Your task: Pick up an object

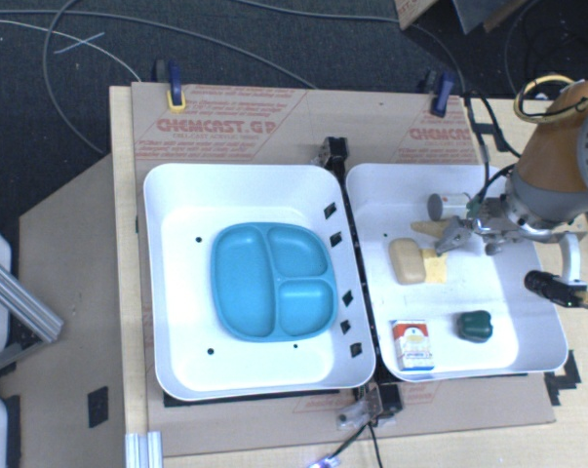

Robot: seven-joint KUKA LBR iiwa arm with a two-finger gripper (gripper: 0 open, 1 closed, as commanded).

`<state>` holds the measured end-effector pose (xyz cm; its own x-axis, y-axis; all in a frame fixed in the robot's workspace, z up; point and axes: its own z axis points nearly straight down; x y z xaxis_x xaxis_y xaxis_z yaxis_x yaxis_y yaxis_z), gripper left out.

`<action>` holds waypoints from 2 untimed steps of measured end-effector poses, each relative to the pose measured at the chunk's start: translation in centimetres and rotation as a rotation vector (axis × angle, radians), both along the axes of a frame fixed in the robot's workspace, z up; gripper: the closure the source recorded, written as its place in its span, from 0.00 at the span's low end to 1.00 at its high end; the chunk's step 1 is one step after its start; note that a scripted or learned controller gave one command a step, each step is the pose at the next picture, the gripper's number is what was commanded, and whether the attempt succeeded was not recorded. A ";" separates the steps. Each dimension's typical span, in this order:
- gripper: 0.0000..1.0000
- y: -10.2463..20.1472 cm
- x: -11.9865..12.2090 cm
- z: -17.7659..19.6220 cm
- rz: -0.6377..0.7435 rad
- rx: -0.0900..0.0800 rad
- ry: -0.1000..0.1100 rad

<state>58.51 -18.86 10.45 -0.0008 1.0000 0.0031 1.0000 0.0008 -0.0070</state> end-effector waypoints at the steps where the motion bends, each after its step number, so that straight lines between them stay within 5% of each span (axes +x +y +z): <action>1: 0.00 0.0 0.5 -1.3 0.000 -0.001 -0.016; 2: 1.00 0.0 0.8 0.1 0.001 -0.004 -0.027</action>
